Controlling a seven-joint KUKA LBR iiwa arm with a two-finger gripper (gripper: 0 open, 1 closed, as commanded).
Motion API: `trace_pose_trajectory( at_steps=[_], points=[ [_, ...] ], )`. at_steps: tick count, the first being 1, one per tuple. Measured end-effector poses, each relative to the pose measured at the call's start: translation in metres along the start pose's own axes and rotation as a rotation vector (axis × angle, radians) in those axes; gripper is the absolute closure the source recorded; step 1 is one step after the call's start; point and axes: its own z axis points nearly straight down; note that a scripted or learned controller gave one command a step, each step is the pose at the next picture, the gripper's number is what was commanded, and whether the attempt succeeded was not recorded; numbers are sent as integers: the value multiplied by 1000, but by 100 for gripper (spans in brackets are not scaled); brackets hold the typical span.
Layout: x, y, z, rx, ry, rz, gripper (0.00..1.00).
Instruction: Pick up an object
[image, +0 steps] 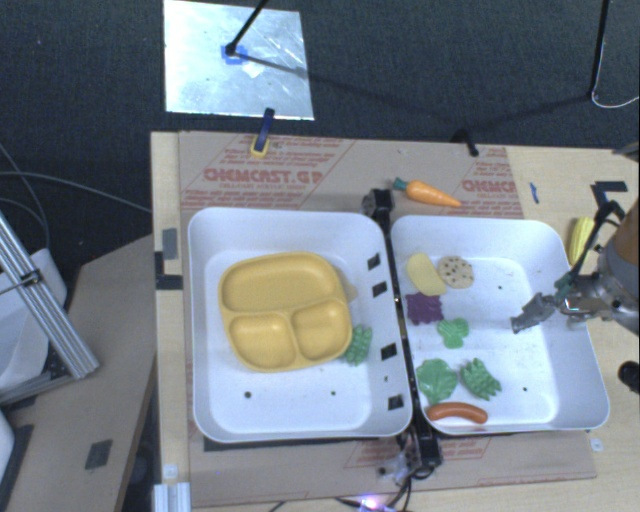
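- Far to the gripper's left I see the left bin (205, 300), holding a yellow divided plate (284, 310) with a green leafy piece (358, 344) touching its right edge.
- Nearer, the right bin (575, 400) holds a yellow slice (424, 273) beside a cookie (455, 270), a purple piece (424, 308) and a small green piece (453, 331) below them.
- Below and left of the gripper lie two more green pieces (437, 379) (479, 378) and a sausage (457, 412) at the bin's front wall.
- A carrot (428, 192) lies on the bench (330, 165), behind the bins.
- My gripper (532, 314) hangs over the right bin's right side, over bare floor, holding nothing; how wide it stands I cannot tell.
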Motion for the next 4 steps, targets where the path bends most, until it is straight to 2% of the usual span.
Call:
trace_pose_trajectory(
  at_steps=[1,2,3,4],
  points=[
    [75,39,69,3,5,-8,0],
    [77,73,113,-2,1,-2,0],
    [94,22,110,-4,-2,5,0],
    [95,24,99,-7,1,3,100]
  ],
)
